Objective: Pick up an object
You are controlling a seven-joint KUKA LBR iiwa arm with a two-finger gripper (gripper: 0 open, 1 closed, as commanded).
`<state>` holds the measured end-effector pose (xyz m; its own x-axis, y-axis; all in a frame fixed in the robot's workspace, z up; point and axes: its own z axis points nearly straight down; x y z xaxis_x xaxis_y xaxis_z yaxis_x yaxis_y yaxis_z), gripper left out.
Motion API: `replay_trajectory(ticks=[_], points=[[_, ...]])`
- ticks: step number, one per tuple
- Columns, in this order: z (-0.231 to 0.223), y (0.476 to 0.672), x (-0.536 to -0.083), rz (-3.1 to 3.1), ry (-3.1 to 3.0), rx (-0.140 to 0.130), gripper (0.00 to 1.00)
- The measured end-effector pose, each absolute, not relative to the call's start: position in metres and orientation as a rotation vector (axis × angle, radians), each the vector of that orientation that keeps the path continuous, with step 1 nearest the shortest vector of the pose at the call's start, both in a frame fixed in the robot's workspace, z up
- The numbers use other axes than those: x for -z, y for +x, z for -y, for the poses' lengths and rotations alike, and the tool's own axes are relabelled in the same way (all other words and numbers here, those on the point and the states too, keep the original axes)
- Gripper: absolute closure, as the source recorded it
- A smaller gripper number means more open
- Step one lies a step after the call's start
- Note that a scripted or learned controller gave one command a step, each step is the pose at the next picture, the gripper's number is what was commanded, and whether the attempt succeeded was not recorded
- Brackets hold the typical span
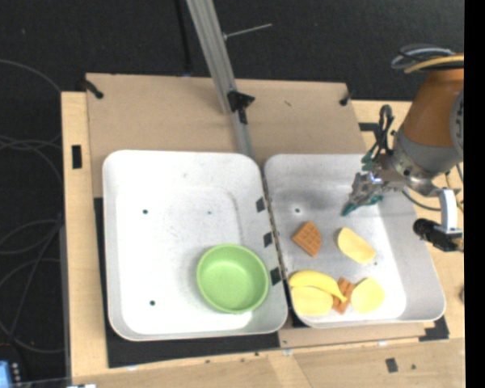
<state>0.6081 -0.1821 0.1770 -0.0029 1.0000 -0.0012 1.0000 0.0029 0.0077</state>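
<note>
Counting: 1 green bowl (233, 277) | 1 waffle (307, 238) | 2 bins (129, 176)

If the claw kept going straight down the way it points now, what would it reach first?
Probably bare floor of the right bin. The claw hangs over the bin's upper part, tips aimed down and slightly left. The orange waffle piece and a yellow piece lie nearer the camera, off that line, though depth is hard to judge.

A tan wooden bench (186, 107) stands on dark carpet (81, 23), with thin cables (20, 217) looping at left.
</note>
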Motion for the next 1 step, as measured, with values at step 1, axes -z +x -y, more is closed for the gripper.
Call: replay_trajectory(ticks=[1], points=[[0.1764, 0.6073, -0.2237, -2.222, 2.213, -0.007, 1.0]])
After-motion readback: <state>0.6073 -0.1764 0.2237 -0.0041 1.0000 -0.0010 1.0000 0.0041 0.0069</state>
